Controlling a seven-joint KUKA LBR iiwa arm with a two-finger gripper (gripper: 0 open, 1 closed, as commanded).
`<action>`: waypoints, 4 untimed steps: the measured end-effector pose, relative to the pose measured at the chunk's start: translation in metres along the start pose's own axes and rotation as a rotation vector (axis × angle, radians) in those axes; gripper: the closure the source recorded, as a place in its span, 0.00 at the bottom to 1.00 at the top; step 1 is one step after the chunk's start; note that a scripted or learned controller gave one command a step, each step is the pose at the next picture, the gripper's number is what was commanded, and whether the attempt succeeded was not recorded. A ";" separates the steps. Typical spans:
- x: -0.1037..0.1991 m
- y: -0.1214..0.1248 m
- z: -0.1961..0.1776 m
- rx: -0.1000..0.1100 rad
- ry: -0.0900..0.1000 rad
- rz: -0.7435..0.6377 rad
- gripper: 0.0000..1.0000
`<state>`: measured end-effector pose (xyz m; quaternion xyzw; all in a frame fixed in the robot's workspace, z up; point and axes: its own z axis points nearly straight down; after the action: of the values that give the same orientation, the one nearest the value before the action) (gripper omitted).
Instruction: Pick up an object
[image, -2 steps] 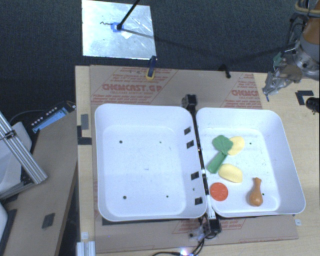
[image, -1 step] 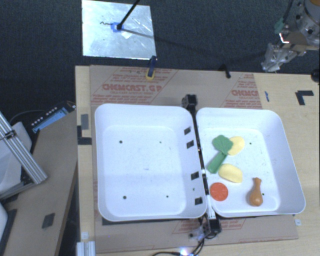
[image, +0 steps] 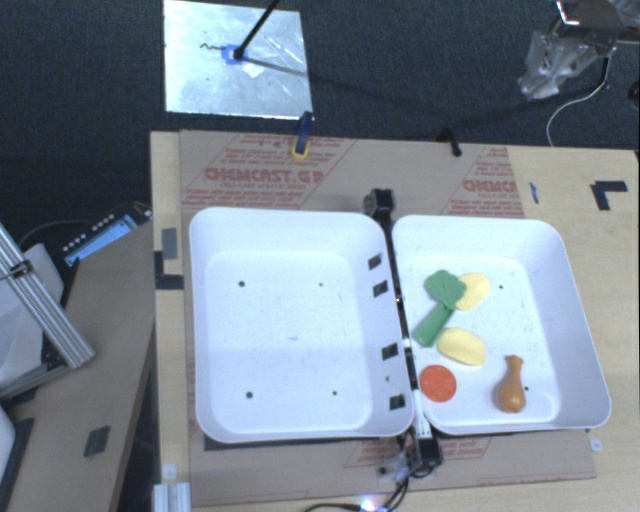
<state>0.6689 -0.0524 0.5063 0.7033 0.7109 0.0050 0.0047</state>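
nothing is lifted yet, so the whole pick is judged still to do. the gripper (image: 560, 55) sits at the top right, off the bench, too blurred to tell its state. all candidates lie well below and left of it in the right bin (image: 575, 300): a green spatula (image: 440, 305), two yellow pieces (image: 462, 346), an orange disc (image: 437, 383) and a brown drumstick (image: 511, 384). the left bin (image: 290, 225) lies further left.
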 end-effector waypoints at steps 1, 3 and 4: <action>0.011 0.000 -0.031 0.007 -0.001 0.005 1.00; 0.108 0.001 0.034 0.001 0.003 -0.002 1.00; 0.250 0.000 -0.033 0.004 0.007 -0.009 1.00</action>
<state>0.6662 0.1975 0.5397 0.7002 0.7139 0.0061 0.0007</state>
